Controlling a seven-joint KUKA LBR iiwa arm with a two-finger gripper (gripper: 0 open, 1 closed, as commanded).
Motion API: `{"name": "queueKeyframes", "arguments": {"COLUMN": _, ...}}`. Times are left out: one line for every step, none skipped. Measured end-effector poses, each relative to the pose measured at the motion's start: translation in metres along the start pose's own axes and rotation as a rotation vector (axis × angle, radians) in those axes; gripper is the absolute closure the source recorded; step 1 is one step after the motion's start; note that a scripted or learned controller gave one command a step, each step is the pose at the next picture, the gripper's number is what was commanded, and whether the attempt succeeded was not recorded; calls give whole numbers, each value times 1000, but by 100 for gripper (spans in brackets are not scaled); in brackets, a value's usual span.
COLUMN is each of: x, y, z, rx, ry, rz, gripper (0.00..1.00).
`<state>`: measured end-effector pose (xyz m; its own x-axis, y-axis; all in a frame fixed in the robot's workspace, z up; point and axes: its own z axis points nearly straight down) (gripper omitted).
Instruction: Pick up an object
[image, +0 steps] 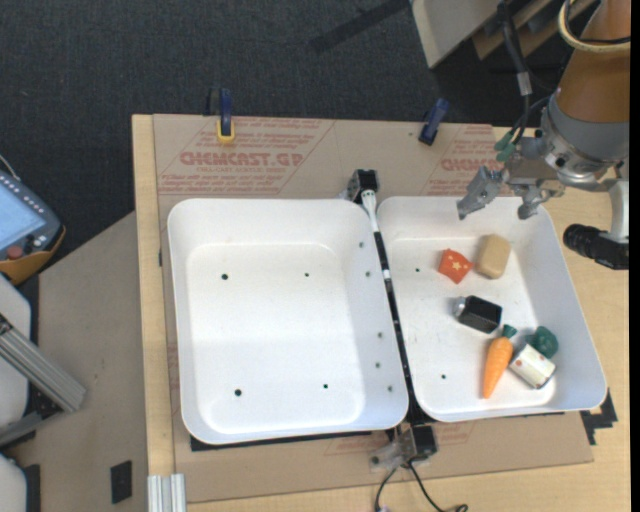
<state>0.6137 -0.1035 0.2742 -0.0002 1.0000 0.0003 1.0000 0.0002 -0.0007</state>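
The right bin (430, 370) holds several small objects. An orange-red block (454, 265) lies beside a tan rounded block (492, 256) near the bin's far side. Below them sits a black and silver object (479, 313). A toy carrot (495, 366) lies near the front, next to a white cylinder with a green cap (536, 362). My gripper (503, 200) hangs above the far edge of the right bin, behind the tan block. Its two fingers are spread apart with nothing between them.
The left bin (200, 300) stands beside the right one, with a black divider strip (385, 285) between them. Both rest on a cardboard sheet (290, 150) held by blue clamps (224, 115) at the back. The arm's orange band (598, 60) is at the upper right.
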Motion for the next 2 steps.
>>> {"name": "queueKeyframes", "arguments": {"x": -44, "y": -34, "z": 111, "rx": 11, "ry": 1, "rz": 5, "gripper": 0}}
{"name": "queueKeyframes", "arguments": {"x": -59, "y": 10, "z": 5, "rx": -15, "ry": -5, "rz": -1, "gripper": 0}}
